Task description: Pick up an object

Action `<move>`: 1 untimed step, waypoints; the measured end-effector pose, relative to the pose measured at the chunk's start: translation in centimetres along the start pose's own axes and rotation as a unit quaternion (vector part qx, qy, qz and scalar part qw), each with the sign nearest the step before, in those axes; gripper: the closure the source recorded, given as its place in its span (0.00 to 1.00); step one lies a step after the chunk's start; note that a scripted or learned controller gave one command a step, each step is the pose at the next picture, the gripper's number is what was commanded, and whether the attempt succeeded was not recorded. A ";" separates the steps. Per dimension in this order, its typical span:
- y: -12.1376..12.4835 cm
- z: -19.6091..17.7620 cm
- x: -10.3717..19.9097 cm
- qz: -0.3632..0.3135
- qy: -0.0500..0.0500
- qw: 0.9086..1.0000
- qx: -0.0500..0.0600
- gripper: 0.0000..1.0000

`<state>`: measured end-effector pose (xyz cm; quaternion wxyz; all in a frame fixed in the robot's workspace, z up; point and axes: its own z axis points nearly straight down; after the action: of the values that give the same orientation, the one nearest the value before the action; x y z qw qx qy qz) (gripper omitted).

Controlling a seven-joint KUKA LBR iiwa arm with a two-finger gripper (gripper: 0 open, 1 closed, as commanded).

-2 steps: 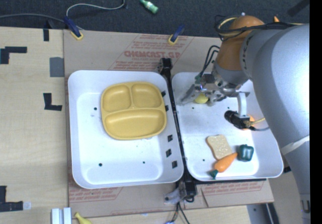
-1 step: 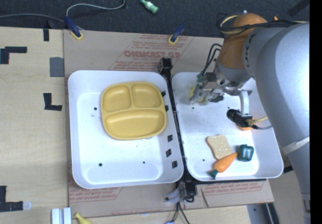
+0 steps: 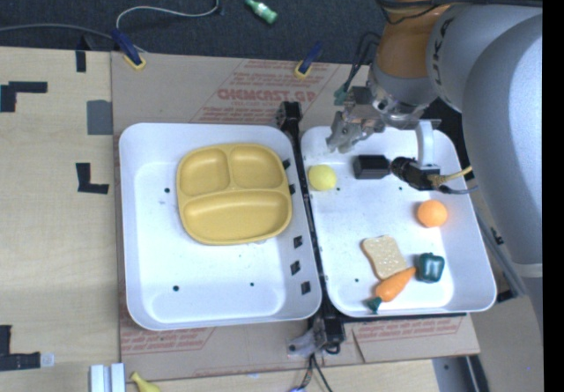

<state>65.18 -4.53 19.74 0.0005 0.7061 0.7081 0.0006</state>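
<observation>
Arm: the grey arm (image 3: 493,73) reaches in from the right, over the far end of the right bin (image 3: 458,298).
Gripper: the gripper (image 3: 342,140) hangs above the bin's far left corner; whether it is spread or pressed together cannot be told, and nothing is seen in its grasp.
Nearest object: a small yellow lemon (image 3: 322,177) lies just beside and below the gripper, near the divider between bins.
Handling (judged): light, rigid, smooth toy fruit; its round form may roll or squirt out, so grip across its middle.
Other contents: orange ball (image 3: 432,213), bread slice (image 3: 383,255), carrot (image 3: 393,286) and green pepper (image 3: 429,268), clustered at the near end.
Left bin: the left bin (image 3: 150,293) holds a yellow compartment tray (image 3: 234,192).
Writing: red print on the cardboard sheet (image 3: 203,82) behind the bins appears to read "CHEMCAST GP"; the smaller lines are illegible.
</observation>
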 end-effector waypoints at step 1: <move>-0.1 0.1 -0.1 0.000 -0.001 1.000 0.001 0.00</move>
<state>65.12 -4.60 19.65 0.0001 0.7064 0.7078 -0.0006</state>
